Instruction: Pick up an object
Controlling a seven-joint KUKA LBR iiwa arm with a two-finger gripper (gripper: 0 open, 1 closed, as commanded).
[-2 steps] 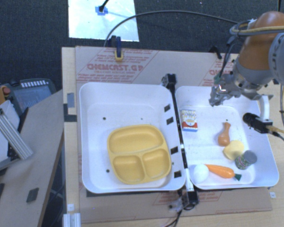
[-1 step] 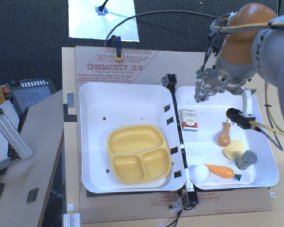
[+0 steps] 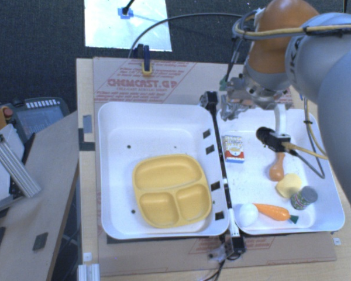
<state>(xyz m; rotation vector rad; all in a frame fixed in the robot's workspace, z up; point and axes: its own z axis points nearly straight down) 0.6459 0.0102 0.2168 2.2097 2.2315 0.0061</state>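
In the right bin you see a small carton lying flat, a carrot beside a white egg, and a can on its side. A yellow piece lies just beside the can.

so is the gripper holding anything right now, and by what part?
Nothing seen in hold. The gripper sits at the right bin's far-left corner, above the small carton, with no object visible between its fingers.

Bench with two white bins side by side on brown cardboard.
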